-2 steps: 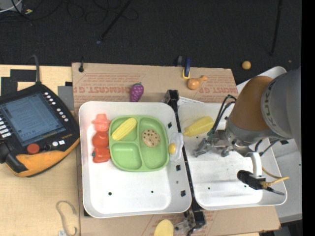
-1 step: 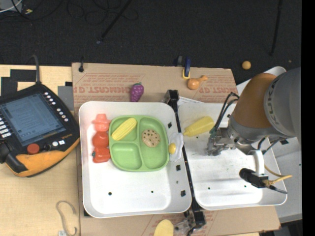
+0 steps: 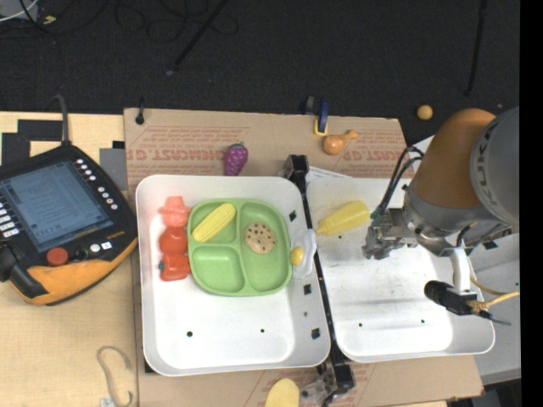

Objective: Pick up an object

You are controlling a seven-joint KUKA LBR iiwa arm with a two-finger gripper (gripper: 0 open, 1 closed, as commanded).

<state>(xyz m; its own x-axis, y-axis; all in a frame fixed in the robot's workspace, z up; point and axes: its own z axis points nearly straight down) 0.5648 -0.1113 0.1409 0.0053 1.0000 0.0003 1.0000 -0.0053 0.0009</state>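
My gripper (image 3: 376,246) hangs low over the right bin (image 3: 407,333), near its upper middle. A yellow wedge-shaped toy (image 3: 343,218) lies just left of and above the gripper, apart from it. In the left bin (image 3: 212,346) sits a green divided plate (image 3: 222,271) bearing a yellow corn cob (image 3: 212,220) and a brown cookie (image 3: 260,237). A red toy figure (image 3: 174,240) lies along the plate's left side. A small yellow piece (image 3: 297,257) rests at the plate's right rim. I see nothing between the gripper's fingers.
On the cardboard behind the bins lie a purple grape bunch (image 3: 235,158) and an orange gourd (image 3: 338,142). An orange ball (image 3: 424,112) sits farther back right. A yellow toy (image 3: 282,393) lies in front of the bins. A control tablet (image 3: 59,210) rests at the left.
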